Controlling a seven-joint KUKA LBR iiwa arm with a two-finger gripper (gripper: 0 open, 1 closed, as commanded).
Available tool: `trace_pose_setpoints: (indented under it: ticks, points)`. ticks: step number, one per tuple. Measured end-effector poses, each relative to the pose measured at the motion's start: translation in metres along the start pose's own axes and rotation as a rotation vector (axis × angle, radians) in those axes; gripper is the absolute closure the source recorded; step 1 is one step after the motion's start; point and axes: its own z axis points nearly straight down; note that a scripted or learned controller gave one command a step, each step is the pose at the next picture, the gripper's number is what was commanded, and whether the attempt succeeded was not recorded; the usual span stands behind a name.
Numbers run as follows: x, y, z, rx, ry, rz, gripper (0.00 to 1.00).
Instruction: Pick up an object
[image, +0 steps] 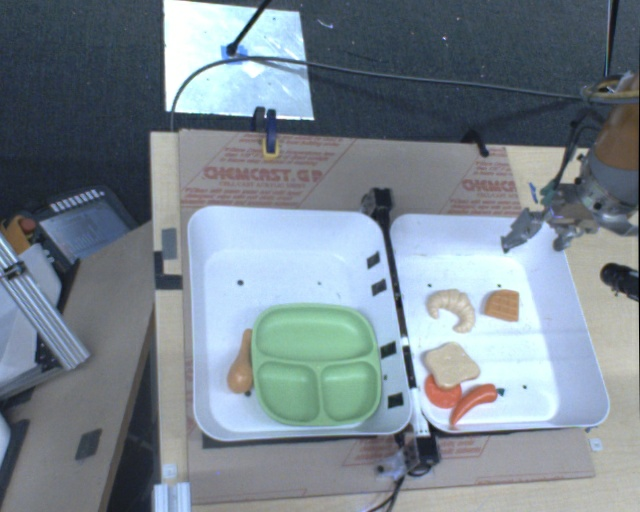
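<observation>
In my right bin lie five toy foods: a pale croissant curled near the middle, an orange-brown waffle piece just beside it, a tan bread slice lower down, touching a red chili and a red-orange piece by the near wall.

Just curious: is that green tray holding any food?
Empty. The green tray shows three bare compartments; the drumstick lies beside it in the bin.

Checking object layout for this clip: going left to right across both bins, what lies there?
Drumstick → green tray → croissant → waffle → gripper, above the right bin's far corner.
</observation>
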Motion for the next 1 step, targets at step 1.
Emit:
trace_pose_setpoints:
  ticks: [1]
  points:
    - [0.0005, 0.0029, -0.0082, -0.012, -0.003, -0.003, 0.00]
